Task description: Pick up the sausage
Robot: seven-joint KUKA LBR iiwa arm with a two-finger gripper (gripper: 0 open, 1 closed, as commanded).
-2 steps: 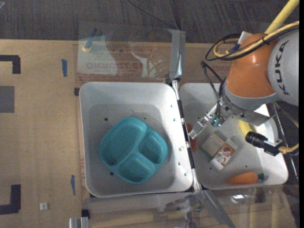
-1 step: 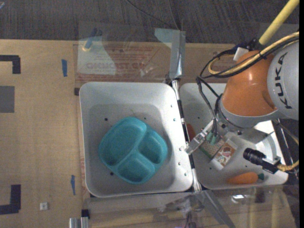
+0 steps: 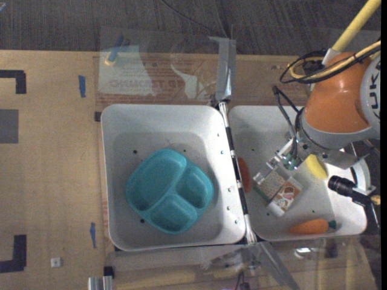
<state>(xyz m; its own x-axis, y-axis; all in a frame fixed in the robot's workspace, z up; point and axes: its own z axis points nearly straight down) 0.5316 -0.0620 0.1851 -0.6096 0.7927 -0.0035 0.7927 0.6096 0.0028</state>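
The claw (image 3: pixel 279 168) hangs low over the right bin (image 3: pixel 260 122), its metal tip just above a small printed carton (image 3: pixel 284 195) that lies on the bin floor; whether it is spread or closed cannot be told from this slant, and nothing is seen gripped in it. Taking the claw as landmark, the sausage (image 3: pixel 243 173) lies to its left, near but apart from it, pressed close against the bin's left wall beside the divider between the two bins. The sausage's long axis runs roughly parallel to that wall, from far to near in the view, so it presents its long flank to the claw. It appears as a slim, dark reddish-brown rod with rounded ends, partly shadowed by the wall. The likely approach, in my judgement, is a short shift leftward with the closing direction set across the rod; the closeness of the wall may leave little room on that side. Just right of the claw sits a yellow banana-like piece (image 3: pixel 316 166), partly under the arm. Nearer the viewer than the claw lies an orange carrot (image 3: pixel 311 226). Well to the claw's left, in the left bin (image 3: pixel 121 125), rests a teal divided plate (image 3: pixel 170 190). Both bins stand on the tan surface (image 3: pixel 48 162).
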